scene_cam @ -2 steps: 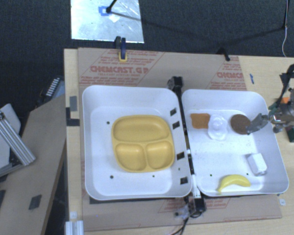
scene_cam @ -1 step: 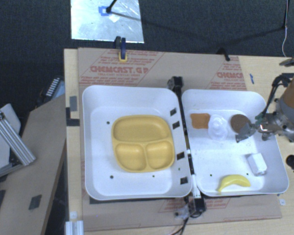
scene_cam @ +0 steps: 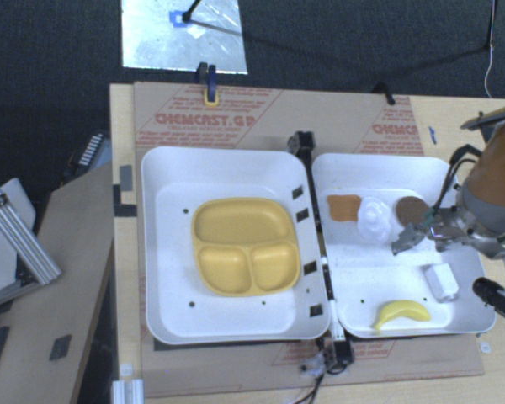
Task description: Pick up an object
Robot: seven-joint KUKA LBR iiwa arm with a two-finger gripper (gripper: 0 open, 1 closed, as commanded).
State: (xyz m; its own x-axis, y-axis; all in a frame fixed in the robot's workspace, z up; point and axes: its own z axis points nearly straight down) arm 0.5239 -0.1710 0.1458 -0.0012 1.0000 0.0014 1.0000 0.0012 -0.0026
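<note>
Grey metal pincer [scene_cam: 406, 241] is sitting low over the right-hand white plastic bin [scene_cam: 387, 168], and honestly I can't tell how far open it is from this angle, or whether anything is in it. Nothing obvious is caught there, so I'd call this the approach-and-line-up stage.

Closest candidates: the crumpled clear-white plastic lump [scene_cam: 373, 219] just left of the tip, and the round brown disc [scene_cam: 411, 209] just beyond it on the far side. A flat orange-brown square [scene_cam: 343, 208] lies further left, a small white rectangular block [scene_cam: 442, 281] sits nearer and to the right, and the yellow plastic banana [scene_cam: 401, 313] rests near the bin's near edge.

If it were me, I'd commit to one item, centre over it, and drop straight down. The lump and the disc are nearly touching, so a sloppy descent probably nudges both.

Arm-wise, the grey arm [scene_cam: 494, 194] comes in from the right edge, wrist angled down and leftward. Over in the left bin [scene_cam: 170, 251] there's a yellow three-compartment tray [scene_cam: 242, 244].
</note>
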